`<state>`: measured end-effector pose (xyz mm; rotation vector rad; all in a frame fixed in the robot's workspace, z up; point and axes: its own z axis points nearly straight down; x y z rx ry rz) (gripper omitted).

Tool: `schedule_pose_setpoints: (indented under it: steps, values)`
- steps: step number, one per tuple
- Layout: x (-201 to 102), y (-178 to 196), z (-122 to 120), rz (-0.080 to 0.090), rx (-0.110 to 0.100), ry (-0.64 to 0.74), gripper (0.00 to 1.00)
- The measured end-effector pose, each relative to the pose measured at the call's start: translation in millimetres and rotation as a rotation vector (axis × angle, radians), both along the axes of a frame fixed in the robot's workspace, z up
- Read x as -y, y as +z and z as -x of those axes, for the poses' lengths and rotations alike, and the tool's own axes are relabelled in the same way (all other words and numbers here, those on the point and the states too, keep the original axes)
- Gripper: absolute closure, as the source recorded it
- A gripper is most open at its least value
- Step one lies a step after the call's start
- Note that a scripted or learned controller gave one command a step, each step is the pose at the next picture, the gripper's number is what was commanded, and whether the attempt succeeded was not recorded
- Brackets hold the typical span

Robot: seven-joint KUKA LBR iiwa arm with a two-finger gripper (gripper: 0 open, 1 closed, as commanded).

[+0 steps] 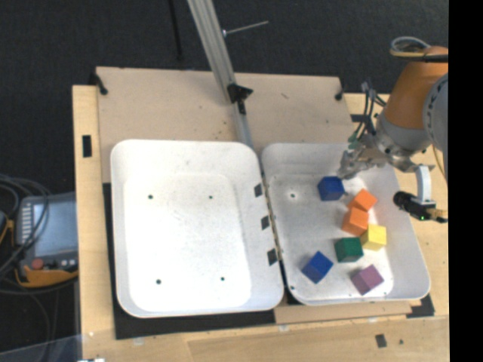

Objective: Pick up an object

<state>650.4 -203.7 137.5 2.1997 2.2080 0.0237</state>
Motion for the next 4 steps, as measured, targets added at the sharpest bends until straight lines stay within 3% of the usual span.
schedule_pose_setpoints:
  steps: [1, 3, 4]
  values:
    - [2.6, 44.9, 1.3, -0.005, -0.022, 0.0, 1.0]
    - [8.4, 133.2, 1.8, -0.004, -0.021, 0.002, 1.0]
    - [-45.6, 125.6, 5.6, -0.007, -0.028, 0.002, 1.0]
